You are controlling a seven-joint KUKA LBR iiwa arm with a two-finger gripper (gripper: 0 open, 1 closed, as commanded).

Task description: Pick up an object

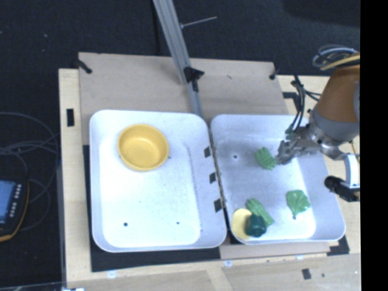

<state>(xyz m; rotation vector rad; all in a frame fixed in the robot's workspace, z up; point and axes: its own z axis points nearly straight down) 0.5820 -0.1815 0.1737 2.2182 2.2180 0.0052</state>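
Yellow cup (pixel 242 222) lay nearest; no legible markings. Tool (pixel 282 154) sat beside green leafy piece (pixel 265 158); opening indeterminate.

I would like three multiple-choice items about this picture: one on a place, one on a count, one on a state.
1. Where is the yellow bowl?
A. left bin
B. right bin
C. on the bench outside the bins

2. How many bins hold green things?
A. none
B. one
C. two

3. How does the yellow bowl stand?
A. upside down
B. on its side
C. upright, opening up

Answers:
1 A, it sits in the left bin.
2 B, the green things lie in the right bin.
3 C, its hollow inside shows.
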